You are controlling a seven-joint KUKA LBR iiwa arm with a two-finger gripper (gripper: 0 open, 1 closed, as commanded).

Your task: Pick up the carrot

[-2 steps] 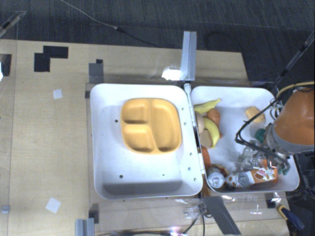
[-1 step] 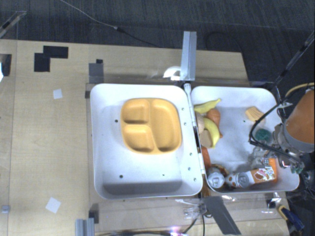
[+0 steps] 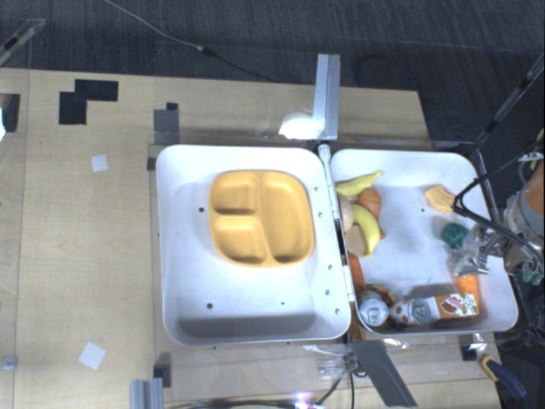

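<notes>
A carrot (image 3: 356,272) — a short orange piece — lies in the right bin (image 3: 409,173), tight against that bin's left wall and near its front. Just above the carrot sit two yellow bananas: one (image 3: 368,227) curved beside the wall, the other (image 3: 358,182) angled toward the bin's far left corner. Between them rests a rounded orange-brown item (image 3: 370,200), too blurred to name. Just below and to the right of the carrot, along the front wall, a silver can (image 3: 373,313) stands next to a bottle (image 3: 433,308) lying on its side with an orange label.

Farther right, a small tan brush-like object (image 3: 439,198) lies near the far wall, and a teal object (image 3: 454,233) sits below it. The gripper (image 3: 473,259) hangs over the bin's right side, well apart from the carrot; whether it is open or closed cannot be told from this view.

The left bin (image 3: 183,228) holds a yellow divided plate (image 3: 260,216) with three compartments, placed near the middle. Both bins rest side by side on a pale wooden bench (image 3: 77,271).
</notes>
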